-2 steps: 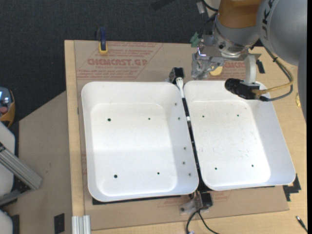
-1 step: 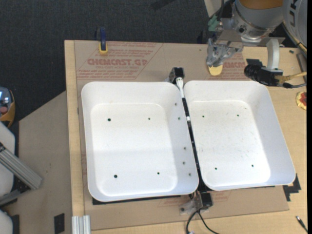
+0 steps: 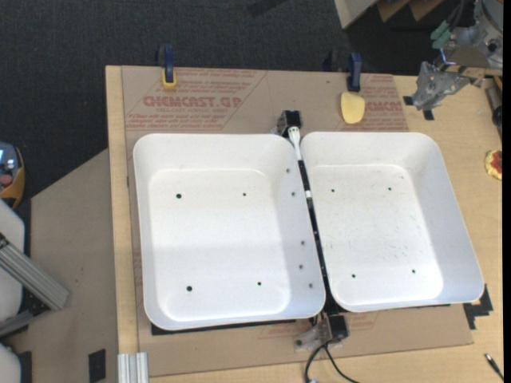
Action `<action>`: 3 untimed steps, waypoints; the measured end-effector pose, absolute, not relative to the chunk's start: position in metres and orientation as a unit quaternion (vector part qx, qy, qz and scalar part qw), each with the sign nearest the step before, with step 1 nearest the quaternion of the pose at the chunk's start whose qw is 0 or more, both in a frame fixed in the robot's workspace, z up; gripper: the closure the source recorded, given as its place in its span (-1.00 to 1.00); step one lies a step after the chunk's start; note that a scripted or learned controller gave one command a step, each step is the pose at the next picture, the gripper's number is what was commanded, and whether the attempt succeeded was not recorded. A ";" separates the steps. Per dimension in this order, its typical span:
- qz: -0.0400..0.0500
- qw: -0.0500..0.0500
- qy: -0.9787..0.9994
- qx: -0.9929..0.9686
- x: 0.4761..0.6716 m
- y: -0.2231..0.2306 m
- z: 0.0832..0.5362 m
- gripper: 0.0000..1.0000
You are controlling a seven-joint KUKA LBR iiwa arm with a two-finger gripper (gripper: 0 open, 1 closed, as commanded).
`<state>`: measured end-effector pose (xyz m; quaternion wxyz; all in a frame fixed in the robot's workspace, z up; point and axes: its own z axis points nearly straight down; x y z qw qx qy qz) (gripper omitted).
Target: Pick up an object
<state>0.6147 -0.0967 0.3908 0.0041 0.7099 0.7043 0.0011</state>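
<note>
Yellow object [image 3: 352, 107], small and rounded, lies on the brown board [image 3: 239, 94] just behind the right bin [image 3: 447, 182], close under a blue clamp [image 3: 354, 69] and not inside a bin. The gripper [image 3: 429, 92] hangs to its right, apart from it; whether it is released or clenched I cannot tell. In my judgement it should first come straight above the object, then descend slowly, keeping away from the clamp.

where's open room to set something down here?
Both bin floors are bare: left bin and right bin, split by the black strip. Crowded: back board edge by the yellow object, blue clamps, and gripper at top right.
</note>
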 end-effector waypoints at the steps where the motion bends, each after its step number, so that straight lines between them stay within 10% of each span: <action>1: -0.003 -0.004 0.708 0.706 0.633 -0.071 0.297 1.00; 2: 0.001 0.001 0.707 0.707 0.605 -0.067 0.337 1.00; 3: 0.006 0.010 0.707 0.707 0.633 -0.091 0.547 1.00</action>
